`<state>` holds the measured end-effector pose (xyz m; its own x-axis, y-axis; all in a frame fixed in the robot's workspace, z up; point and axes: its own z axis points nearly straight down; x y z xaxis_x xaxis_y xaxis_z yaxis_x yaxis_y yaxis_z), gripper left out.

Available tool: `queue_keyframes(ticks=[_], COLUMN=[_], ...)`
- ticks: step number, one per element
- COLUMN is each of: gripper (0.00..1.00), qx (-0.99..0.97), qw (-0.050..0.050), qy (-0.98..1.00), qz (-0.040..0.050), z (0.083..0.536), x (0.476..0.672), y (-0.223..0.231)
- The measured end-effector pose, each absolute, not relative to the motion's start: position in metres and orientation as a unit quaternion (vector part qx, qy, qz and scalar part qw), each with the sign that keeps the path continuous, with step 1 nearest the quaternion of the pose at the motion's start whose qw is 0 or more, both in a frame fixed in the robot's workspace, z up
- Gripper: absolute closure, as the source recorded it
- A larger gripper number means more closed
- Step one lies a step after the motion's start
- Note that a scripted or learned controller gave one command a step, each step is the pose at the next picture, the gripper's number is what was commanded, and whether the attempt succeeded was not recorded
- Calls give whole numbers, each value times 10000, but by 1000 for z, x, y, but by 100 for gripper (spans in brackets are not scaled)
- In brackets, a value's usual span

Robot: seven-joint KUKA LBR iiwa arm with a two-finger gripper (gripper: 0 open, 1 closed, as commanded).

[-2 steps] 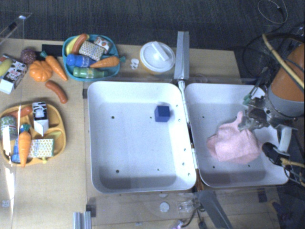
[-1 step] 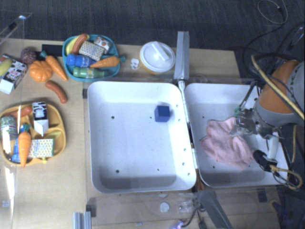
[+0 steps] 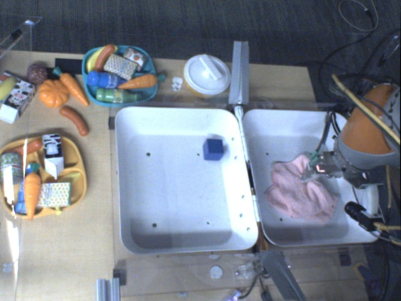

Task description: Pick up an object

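Observation:
A crumpled pink cloth [image 3: 299, 189] lies in the right bin [image 3: 269, 130], toward its front right. A small blue cube [image 3: 213, 148] sits in the left bin [image 3: 156, 187], near its back right corner. My gripper [image 3: 318, 166] is low over the right bin at the cloth's upper right edge, touching or nearly touching the fabric. The grey arm with its orange band [image 3: 369, 127] reaches in from the right above it.
On the bench to the left stand a blue bowl of toy food [image 3: 119, 74], a yellow plate of toy food [image 3: 41, 177], loose toy carrots and a sausage [image 3: 74, 121]. A white lidded container [image 3: 207, 74] sits behind the bins. Cables hang at the right.

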<state>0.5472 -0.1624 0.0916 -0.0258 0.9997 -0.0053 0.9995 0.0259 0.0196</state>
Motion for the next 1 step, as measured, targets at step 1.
queue_keyframes(ticks=[1], gripper=[0], qx=[6510], qw=[59], qy=[7591], qz=[36], z=[91], x=[561], y=[-172])
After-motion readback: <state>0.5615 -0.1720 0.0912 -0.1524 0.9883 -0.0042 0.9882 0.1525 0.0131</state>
